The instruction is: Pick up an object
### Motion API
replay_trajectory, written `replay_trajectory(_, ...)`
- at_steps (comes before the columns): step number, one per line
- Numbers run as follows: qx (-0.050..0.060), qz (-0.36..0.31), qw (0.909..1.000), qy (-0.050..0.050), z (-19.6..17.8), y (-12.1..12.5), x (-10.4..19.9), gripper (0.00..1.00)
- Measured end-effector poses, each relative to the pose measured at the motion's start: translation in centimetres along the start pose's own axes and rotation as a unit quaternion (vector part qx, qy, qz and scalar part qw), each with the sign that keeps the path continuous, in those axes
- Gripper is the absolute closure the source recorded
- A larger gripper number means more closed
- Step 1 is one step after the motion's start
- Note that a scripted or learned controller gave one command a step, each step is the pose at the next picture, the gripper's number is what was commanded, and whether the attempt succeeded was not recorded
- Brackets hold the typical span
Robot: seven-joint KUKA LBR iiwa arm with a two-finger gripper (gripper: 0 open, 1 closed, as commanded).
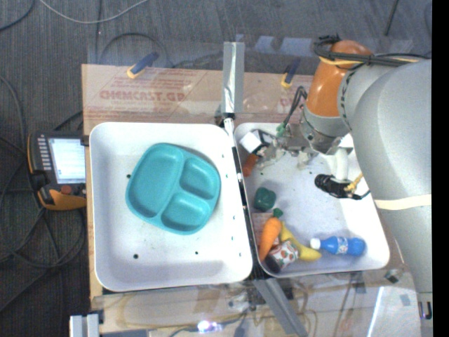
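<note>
The grey arm looms over the right bin, its gripper low at the far-left corner (finger state cannot be told), while pickable carrot, bottle and green object lie apart nearer the front.

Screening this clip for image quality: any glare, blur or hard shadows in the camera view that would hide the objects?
Camera view: lighting is even and soft, with no hard shadows; the white left bin looks bright but the teal plate stays clear; the carrot and bottle in the right bin are slightly soft; the tool is small and cluttered, hard to read.
</note>
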State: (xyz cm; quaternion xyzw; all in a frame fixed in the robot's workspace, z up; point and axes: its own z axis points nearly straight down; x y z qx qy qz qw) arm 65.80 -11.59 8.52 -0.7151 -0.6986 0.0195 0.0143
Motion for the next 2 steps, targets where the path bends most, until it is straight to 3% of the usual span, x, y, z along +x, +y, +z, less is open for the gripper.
replay_trajectory(1,-0.028,-0.096,0.995,0.0,0.0,-8.0,0.2,0.0)
replay_trajectory(2,-0.002,-0.169,0.9856,0.002,-0.1,-1.3,0.4,0.0)
